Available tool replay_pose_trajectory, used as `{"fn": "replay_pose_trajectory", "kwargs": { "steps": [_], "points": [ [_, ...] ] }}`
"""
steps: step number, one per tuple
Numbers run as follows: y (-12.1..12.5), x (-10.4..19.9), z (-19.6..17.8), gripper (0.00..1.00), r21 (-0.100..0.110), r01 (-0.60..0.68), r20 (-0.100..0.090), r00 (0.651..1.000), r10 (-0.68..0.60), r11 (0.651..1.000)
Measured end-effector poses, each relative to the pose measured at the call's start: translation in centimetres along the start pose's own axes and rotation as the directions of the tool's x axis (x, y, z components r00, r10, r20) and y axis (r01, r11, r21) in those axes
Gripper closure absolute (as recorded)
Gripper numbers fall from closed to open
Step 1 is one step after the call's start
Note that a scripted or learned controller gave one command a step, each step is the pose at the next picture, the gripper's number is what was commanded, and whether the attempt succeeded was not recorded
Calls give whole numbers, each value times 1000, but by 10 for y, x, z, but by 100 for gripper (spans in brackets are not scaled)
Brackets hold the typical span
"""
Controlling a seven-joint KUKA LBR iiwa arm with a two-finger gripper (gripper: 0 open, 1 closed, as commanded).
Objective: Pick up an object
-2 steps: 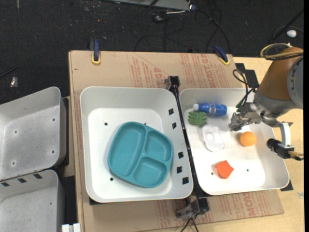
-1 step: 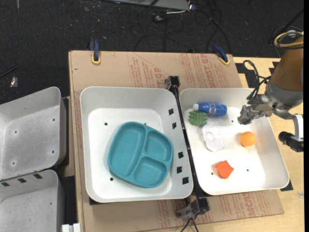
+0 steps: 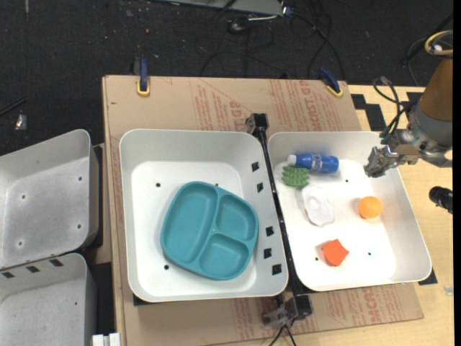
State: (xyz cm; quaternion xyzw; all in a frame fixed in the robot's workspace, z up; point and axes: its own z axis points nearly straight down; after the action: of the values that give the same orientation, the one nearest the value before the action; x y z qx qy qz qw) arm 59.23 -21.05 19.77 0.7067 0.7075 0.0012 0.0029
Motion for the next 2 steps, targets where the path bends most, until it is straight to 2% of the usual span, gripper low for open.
{"fn": "replay_pose_trajectory", "kwargs": {
  "steps": [1,2],
  "points": [
    [2,0,-54,100,-1,1,1,1000,-1,1000],
    [9,44,-46,100,6,4,-3,1000,-4,1000]
  ]
}}
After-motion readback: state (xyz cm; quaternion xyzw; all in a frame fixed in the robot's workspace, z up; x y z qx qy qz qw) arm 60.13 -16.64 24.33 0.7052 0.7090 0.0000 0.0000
